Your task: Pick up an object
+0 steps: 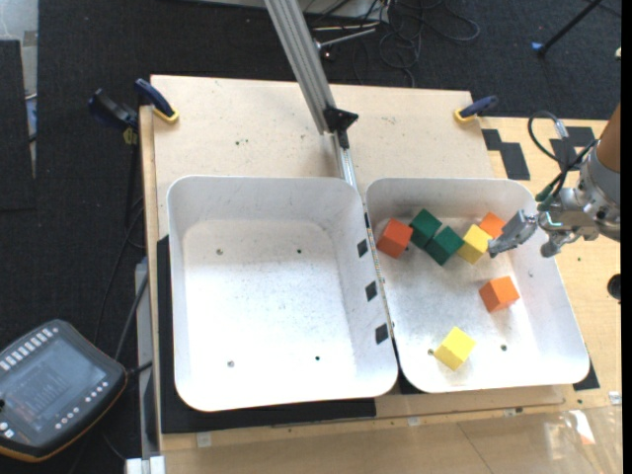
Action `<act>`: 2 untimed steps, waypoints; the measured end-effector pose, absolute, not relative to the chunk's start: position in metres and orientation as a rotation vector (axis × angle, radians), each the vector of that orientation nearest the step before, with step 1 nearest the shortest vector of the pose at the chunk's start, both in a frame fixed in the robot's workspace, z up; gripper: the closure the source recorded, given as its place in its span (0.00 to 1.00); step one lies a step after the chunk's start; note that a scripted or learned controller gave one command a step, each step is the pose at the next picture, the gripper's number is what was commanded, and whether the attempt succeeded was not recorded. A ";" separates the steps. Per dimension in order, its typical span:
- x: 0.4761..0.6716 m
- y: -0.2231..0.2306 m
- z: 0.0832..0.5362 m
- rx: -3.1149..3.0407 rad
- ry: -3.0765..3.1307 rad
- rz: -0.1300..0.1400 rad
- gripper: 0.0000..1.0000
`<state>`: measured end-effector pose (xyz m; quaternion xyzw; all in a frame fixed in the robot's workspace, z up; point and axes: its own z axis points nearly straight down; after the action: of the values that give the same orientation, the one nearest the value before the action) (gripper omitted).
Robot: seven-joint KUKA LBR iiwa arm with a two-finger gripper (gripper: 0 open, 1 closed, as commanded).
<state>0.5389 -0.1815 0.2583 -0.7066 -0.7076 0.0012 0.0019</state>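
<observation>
Cut off by the right edge of the frame, the grey arm [600, 181] reaches in over the right bin [553, 363], its claw [504, 241] low at the bin's upper right. Whether the claw is wide or narrow cannot be told from this slant. Its tip partly hides a half-hidden orange cube [491, 225] near the bin's far wall and lies just beside the upper yellow cube [473, 245]; whether they touch is unclear.

Seven small, plain-coloured cubes lie in the right bin. Five form a ragged row across its upper part: from the left, the leftmost orange cube [395, 236], the upper green cube [427, 226] and lower green cube [444, 246] pressed together, then the upper yellow cube and the half-hidden orange one. The lone orange cube [500, 292] sits apart at centre right, and the lower yellow cube [454, 348] stands tilted near the bin's front.

The left bin [188, 265], white and speckled, adjoins it on the pale surface [257, 126]. A metal rail [296, 47], its top cut off by the frame, slants down to where the bins meet. Blue-and-yellow clamps grip the surface's upper left [156, 102] and upper right [476, 109] corners. A grey handheld controller [49, 388] is clipped by the lower left corner.
</observation>
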 end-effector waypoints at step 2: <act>0.541 -0.182 0.197 -2.219 -2.217 0.006 0.00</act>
<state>0.5409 -0.1816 0.1965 -0.7075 -0.7068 0.0018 0.0026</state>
